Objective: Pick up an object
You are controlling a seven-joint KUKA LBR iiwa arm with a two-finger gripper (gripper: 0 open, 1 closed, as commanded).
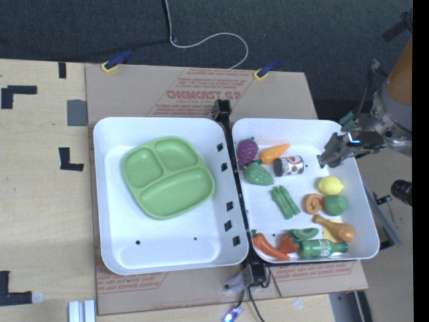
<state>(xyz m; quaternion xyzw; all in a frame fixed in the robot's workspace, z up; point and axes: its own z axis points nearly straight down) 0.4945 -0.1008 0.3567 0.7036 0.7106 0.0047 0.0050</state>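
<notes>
Across the top of the frame we see dark blue-grey carpet (80, 19) crossed by a thin white cable (208, 42). Below lies the pale wooden bench (40, 200), bearing a cardboard sheet (194, 92) at centre.

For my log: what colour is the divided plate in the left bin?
Light green plate, clearest in the camera view.

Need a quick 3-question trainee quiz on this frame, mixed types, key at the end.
1. True or false: the green divided plate lies in the left bin.
2. Which item lies nearest the hand? A) the yellow lemon B) the purple grapes C) the green bottle
3. Fill in: the orange carrot lies in the ____ bin.

Key: 1 true; 2 A; 3 right.
</notes>
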